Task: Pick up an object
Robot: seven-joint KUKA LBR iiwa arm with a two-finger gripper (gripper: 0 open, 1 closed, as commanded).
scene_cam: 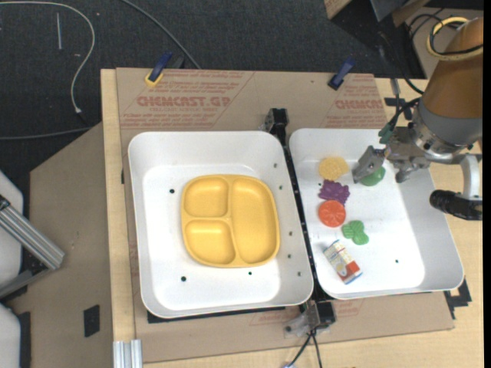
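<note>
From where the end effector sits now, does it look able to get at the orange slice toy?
Probably yes. The orange slice toy lies uncovered in the right bin, and the end effector hovers nearby; purple grapes crowd one side.

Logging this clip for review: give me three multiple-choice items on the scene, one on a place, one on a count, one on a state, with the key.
1. Where does the yellow divided plate lie?
A. in the left bin
B. in the right bin
C. on the cardboard beside the bins

2. How many compartments does the yellow divided plate have?
A. two
B. three
C. five

3. How does the small carton rest?
A. standing upright
B. lying on its side
C. leaning on the plate

Key: 1 A, the plate sits mid-floor of the left bin. 2 B, two ridges split it into three wells. 3 B, its long side is flat on the right bin's floor, below the green toy. The end effector is above the right bin's far end.
</note>
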